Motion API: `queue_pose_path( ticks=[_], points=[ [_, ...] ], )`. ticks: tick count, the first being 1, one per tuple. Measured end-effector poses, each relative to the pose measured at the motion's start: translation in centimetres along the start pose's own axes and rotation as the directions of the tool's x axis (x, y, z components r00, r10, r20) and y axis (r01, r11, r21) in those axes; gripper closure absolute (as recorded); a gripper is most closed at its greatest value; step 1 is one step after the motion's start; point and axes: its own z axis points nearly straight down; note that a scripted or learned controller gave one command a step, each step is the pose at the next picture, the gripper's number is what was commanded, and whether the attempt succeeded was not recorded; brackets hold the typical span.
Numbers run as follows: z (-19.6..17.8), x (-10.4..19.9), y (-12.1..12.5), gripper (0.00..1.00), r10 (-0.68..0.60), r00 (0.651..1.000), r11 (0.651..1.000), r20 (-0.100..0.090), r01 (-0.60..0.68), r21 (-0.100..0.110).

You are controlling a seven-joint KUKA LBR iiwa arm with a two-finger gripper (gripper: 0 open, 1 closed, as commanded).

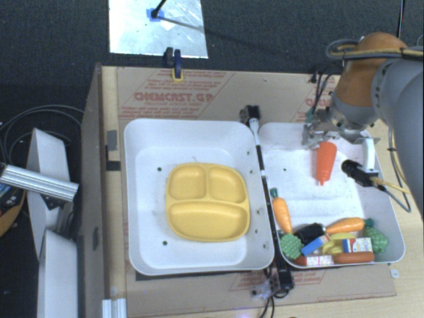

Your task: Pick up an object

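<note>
1. Grey arm (397,105) with an orange band reaching in from the right, over the top part of the right bin (291,138)
2. Gripper (326,146) hanging low at the end of that arm, pointing down into the right bin
3. Orange carrot toy (324,163) right under the gripper, standing almost straight up, thin tip down
4. Top of that carrot tucked up in between the fingers, so closed on it and gripping it
5. Tip of the carrot close above the white floor of the bin; cannot tell if touching or lifted
6. Second carrot (282,214), smaller, lying near the left wall of the right bin, next to the divider
7. Pile of toy food (334,240) crowded along the bottom edge of the right bin: green bits, a blue block, another orange carrot shape, a red sausage shape, a small box
8. Left bin (139,144) holding a yellow plate (207,201) with three sections, sitting flat in the middle
9. Both bins side by side on a brown cardboard sheet (179,91) with red letters
10. Black cable (40,121) looping on the dark floor to the left
</note>
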Motion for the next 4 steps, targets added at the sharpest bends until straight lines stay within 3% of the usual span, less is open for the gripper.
queue_pose_path(
  ticks=[1, 2, 3, 4],
  points=[
    [0.0, 0.0, 0.0, 0.0, 0.0, 1.0, 1.0, 0.0, 0.0, 0.001],
    [3.8, -3.9, -1.8, 0.0, 0.004, 1.0, 1.0, -0.004, -0.004, 0.021],
    [-5.3, -5.1, -1.0, 0.0, 0.003, 1.0, 1.0, -0.004, -0.003, 0.017],
    [-2.7, -5.0, 0.9, 0.0, 0.001, 1.0, 1.0, -0.005, -0.001, 0.019]
  ],
)
